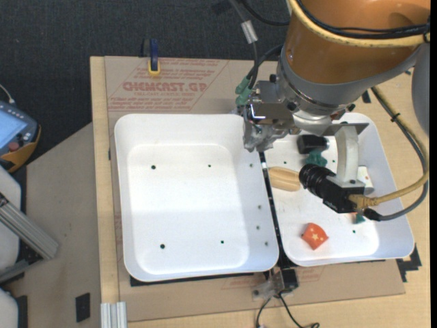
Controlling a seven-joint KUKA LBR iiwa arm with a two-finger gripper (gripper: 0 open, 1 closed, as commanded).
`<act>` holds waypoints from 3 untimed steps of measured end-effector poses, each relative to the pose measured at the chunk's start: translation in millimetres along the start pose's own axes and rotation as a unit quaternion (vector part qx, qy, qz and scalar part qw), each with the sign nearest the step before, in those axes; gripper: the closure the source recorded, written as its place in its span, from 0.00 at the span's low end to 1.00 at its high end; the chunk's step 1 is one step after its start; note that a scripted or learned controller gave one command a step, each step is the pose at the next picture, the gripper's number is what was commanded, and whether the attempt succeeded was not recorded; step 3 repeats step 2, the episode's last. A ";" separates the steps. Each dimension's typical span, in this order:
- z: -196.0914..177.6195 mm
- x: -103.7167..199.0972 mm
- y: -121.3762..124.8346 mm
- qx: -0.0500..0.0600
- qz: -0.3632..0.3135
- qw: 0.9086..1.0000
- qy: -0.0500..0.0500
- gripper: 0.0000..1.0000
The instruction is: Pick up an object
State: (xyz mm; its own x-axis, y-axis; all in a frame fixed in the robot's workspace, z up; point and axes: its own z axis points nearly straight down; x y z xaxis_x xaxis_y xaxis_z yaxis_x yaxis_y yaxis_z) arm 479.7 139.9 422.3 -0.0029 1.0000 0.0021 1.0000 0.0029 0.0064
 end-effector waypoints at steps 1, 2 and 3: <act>-7.5 -0.3 0.2 0.002 0.000 1.000 -0.001 1.00; 2.0 35.0 46.5 0.001 0.000 1.000 -0.001 1.00; 2.0 35.0 46.5 0.001 0.000 1.000 -0.001 1.00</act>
